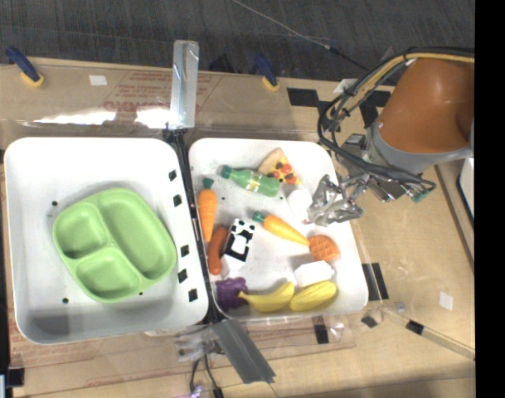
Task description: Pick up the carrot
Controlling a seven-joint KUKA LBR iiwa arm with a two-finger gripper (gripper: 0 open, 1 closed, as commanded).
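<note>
Two carrots lie in the right bin [345,255]. One carrot [285,230], orange with a green top, lies slantwise near the bin's middle, beside a black-and-white tag block [240,240]. The other carrot [206,210] lies lengthwise along the bin's left wall. My gripper [333,204] hovers over the right bin's right edge, up and to the right of the slanted carrot. It is open and there is nothing between its fingers.
The right bin also holds a green bottle [250,181], a pizza slice [279,167], a waffle-like orange disc [323,248], a white block [313,272], a banana [269,297], a lemon [314,295] and a purple piece [230,289]. A green divided plate [113,242] fills the left bin.
</note>
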